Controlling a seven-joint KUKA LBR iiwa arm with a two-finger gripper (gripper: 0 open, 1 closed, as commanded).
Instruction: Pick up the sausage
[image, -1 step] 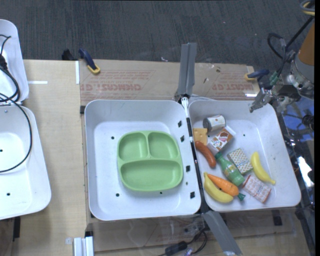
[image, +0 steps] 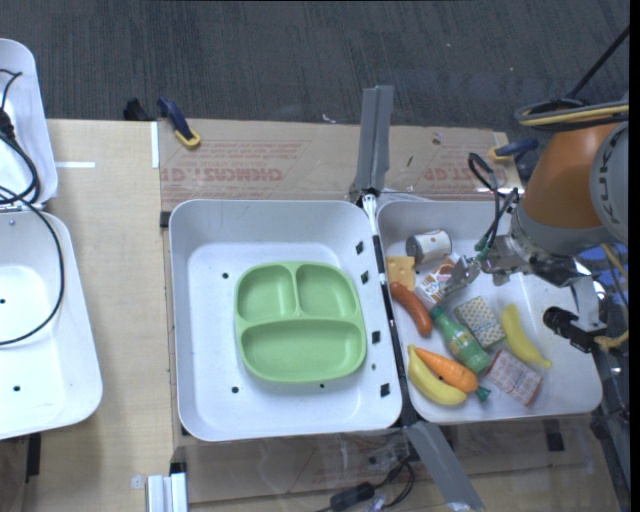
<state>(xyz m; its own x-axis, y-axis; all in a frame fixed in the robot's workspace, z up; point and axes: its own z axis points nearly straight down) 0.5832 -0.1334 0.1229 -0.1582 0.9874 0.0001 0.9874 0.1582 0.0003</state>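
The sausage, a short orange-red link, lies at a slant near the left wall of the right bin, just below a yellow cheese wedge. My gripper hangs low in the same bin, up and to the right of the sausage and apart from it. It is over a white and red packet. Nothing visibly sits in the gripper. The grey arm with its orange band reaches in from the right.
Around the sausage lie a green bottle, a carrot, a banana, a second banana, a small can and two packets. The left bin holds a green divided plate.
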